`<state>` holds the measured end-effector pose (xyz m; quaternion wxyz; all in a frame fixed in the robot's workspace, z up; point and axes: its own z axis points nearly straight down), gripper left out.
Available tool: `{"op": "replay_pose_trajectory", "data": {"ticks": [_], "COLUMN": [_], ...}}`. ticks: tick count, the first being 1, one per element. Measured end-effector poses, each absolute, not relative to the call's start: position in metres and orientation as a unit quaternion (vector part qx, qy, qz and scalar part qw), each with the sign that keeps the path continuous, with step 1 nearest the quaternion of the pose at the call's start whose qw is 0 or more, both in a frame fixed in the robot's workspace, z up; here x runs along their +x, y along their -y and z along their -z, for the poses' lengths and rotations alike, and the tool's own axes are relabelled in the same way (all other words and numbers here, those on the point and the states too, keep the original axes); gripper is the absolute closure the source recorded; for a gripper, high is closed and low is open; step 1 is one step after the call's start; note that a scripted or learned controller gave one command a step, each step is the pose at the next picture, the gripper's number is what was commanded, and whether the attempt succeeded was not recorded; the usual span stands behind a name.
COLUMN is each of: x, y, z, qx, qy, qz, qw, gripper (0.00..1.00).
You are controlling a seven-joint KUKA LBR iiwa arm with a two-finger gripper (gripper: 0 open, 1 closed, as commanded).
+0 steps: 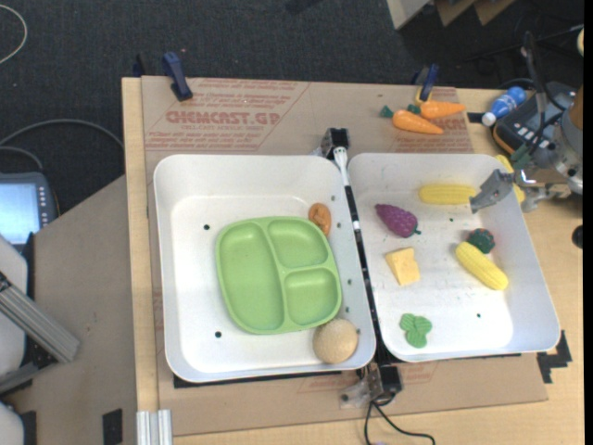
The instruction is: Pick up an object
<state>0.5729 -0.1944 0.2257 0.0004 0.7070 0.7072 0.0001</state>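
Corn cob (447, 194), yellow and lying crosswise, sits near the far wall of the right bin (528, 332), just beside my gripper (488, 193); whether my fingers are spread or closed I cannot tell. Both white bins rest on a brown board (232, 119) printed "CHEMCAST" in red, over dark carpet. Purple grapes (397, 218), a cheese wedge (403, 266) and a second corn (482, 265) share this bin. The left bin (176, 248) holds a green divided plate (276, 274).
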Motion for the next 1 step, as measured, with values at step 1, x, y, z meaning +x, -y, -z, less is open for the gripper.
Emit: {"op": "replay_pose_trajectory", "data": {"ticks": [1], "x": [0.5576], "y": [0.2179], "z": [-0.0949], "qx": [0.706], "qy": [-0.709], "qz": [-0.0017], "qw": [-0.001], "gripper": [0.00]}}
